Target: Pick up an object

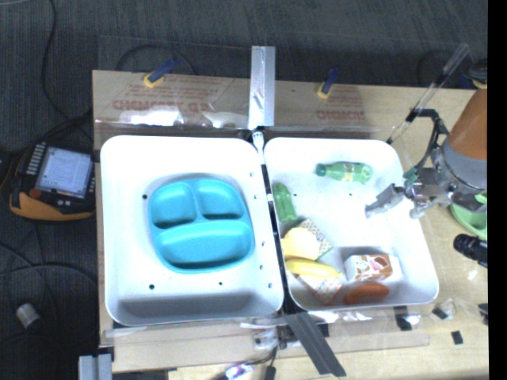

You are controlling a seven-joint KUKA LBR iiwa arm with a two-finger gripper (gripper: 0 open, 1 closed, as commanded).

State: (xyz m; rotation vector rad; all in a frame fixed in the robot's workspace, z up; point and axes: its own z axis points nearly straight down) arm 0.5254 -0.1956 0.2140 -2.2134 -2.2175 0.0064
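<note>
My gripper point(400, 203) hangs over the right rim of the right bin point(418, 253), open, with nothing between its fingers. A green bottle point(343, 171) lies at the back of this bin, up and to the left of the gripper. A dark green pickle-shaped piece point(283, 204) rests against the left wall. Toward the front lie a yellow banana point(314, 270), a pale yellow wedge point(296, 244), a patterned packet point(318, 231), a small carton point(369, 267) and a red sausage point(366, 293).
The left bin point(119, 236) holds a blue divided plate point(202, 222). A metal bar point(261, 85) stands behind the seam between the bins. A green item point(472, 217) sits on the bench right of the gripper. A handheld device point(59, 176) lies on the floor at left.
</note>
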